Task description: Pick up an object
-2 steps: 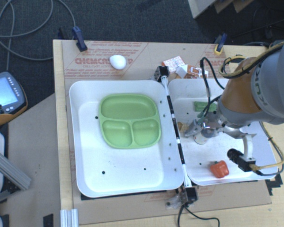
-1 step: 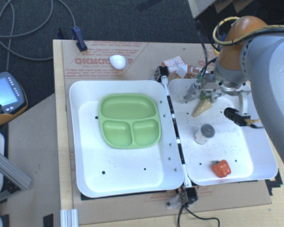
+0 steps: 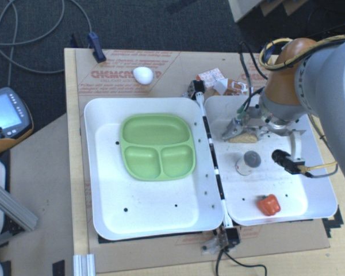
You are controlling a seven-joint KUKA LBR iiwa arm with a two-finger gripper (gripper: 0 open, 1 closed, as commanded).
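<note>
1. Reaching into the right bin (image 3: 241, 191), the gripper (image 3: 240, 126) sits low over that bin's far half, right at a flat tan piece (image 3: 245, 136).
2. Whether the gripper is open or closed cannot be told from this slant. Nothing can be made out in its grasp, so I judge that no object has been picked up yet.
3. The tan piece looks to be lying on the bin floor, touching or just under the gripper. It is the likeliest target.
4. Two other candidates lie in the same bin: a grey round thing (image 3: 250, 161) near the middle, and a red thing (image 3: 268, 204) near the front edge, well apart from the gripper.
5. The left bin (image 3: 103, 154) holds a green divided plate (image 3: 158, 145) with nothing visible on it.
6. A white egg-shaped thing (image 3: 142, 75) and a crumpled packet (image 3: 218, 82) lie on the table (image 3: 115, 62) beyond the bins.
7. As I read it, the approach is done. What is left is the grasp itself, confirmed by the piece coming clear of the bin floor, and then the lift.
</note>
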